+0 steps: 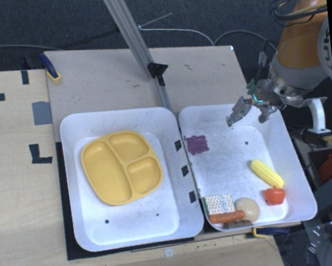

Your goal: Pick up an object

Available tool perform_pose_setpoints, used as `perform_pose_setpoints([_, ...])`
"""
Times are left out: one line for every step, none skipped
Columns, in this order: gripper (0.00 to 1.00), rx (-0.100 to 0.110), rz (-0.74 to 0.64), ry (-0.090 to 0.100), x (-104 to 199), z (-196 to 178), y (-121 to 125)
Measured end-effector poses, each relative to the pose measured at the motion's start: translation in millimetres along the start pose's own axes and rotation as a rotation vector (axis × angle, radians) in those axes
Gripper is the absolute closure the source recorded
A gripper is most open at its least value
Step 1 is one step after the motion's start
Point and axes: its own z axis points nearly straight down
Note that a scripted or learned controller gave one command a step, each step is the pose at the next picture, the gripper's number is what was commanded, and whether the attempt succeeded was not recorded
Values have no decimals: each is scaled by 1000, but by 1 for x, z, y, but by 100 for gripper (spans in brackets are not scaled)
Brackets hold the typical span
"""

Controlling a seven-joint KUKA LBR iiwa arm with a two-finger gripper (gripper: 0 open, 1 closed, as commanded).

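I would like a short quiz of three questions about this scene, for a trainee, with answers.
1. True or false: the yellow divided plate lies in the left bin.
2. Which thing lies nearest the gripper? A) purple grapes B) corn cob C) tomato
3. Fill in: the gripper is above the right bin's ____ edge.

Key: 1 true. 2 A. 3 far.
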Motion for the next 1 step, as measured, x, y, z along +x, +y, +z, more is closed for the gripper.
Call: perform_pose_setpoints([0, -10, -1, -3, -15, -217, 74])
